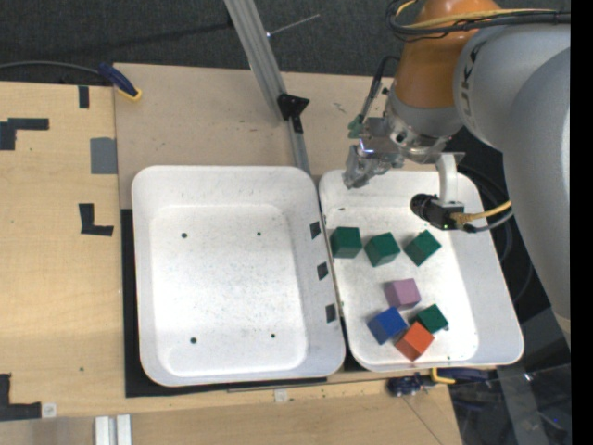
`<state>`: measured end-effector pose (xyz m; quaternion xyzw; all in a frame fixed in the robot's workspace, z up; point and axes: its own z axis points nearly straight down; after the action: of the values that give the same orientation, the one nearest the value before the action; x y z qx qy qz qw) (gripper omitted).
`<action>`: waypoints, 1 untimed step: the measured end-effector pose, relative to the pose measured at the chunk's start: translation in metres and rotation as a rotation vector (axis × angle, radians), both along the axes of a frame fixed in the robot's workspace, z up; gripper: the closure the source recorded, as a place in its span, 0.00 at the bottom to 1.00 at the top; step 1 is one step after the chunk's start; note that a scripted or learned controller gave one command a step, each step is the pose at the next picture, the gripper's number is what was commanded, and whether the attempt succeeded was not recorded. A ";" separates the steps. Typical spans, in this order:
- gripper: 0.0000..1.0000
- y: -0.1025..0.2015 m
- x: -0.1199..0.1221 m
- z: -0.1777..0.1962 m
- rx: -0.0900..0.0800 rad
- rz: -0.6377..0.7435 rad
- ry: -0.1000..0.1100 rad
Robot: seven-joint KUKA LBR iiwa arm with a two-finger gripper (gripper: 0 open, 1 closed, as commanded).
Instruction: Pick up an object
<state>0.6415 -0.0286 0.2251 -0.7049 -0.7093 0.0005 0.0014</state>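
Note:
The right bin (491, 332) holds several small blocks. Three green cubes sit in a row across its middle: one at the left (346, 242), one in the centre (382, 248), one at the right (422, 247). Nearer the front lie a purple cube (402, 292), a blue cube (387, 324), a small green cube (432, 318) and an orange-red cube (416, 340). My gripper (359, 174) hangs over the far left corner of the right bin, above and behind the left green cube. Nothing shows between its fingers.
The left bin (148, 276) stands beside the right one, their rims touching in the middle. A slanted metal pole (264, 58) rises behind the bins. The wooden bench (56, 276) extends left, with dark markers on it.

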 end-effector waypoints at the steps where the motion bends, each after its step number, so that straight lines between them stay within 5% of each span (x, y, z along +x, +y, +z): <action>1: 1.00 0.050 0.014 -0.007 0.000 0.000 -0.001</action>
<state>0.6551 0.0218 0.2185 -0.7048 -0.7094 0.0000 0.0010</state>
